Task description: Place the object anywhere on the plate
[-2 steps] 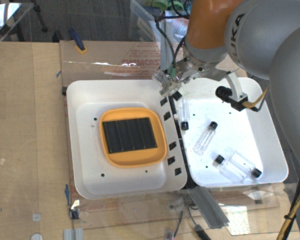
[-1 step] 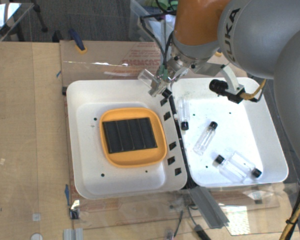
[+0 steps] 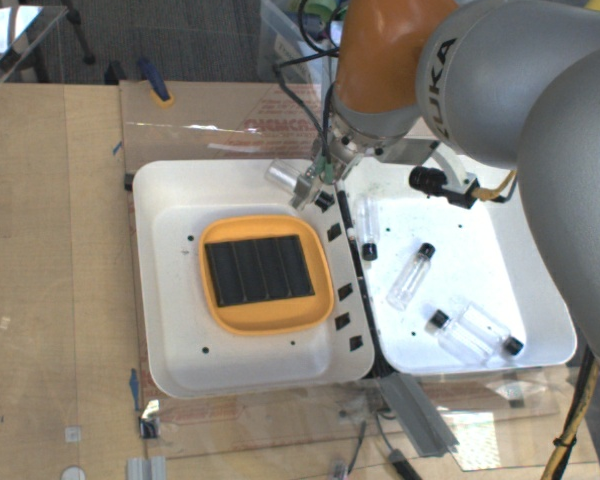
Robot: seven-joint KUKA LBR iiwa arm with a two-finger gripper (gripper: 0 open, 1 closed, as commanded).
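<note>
- Grey arm (image 3: pixel 520 58) with its orange band is seen nearest the camera, reaching in over the right bin (image 3: pixel 540 308).
- At its end, the tool (image 3: pixel 312 186) hangs over the far edge of the left bin (image 3: pixel 170 298); whether it is wide or narrow cannot be told at this size.
- A small pale cylinder (image 3: pixel 282 176), judged to be the task's object, sticks out at the tool's tip. A firm hold on it cannot be confirmed.
- The orange plate (image 3: pixel 270 318) with its dark insert lies just nearer the camera than the tool, and nothing is seen resting on it.
- The task is therefore judged not yet done: a short carry toward the plate and a release are left.
- Three clear vials (image 3: pixel 410 273) lie in the bin on the arm's side of the tool, well apart from the plate.
- Small black tabs (image 3: pixel 344 291) line the wall between the bins, beside the plate but not across the path.
- Beyond the bins, the bare wooden desk (image 3: pixel 50 268) is seen.
</note>
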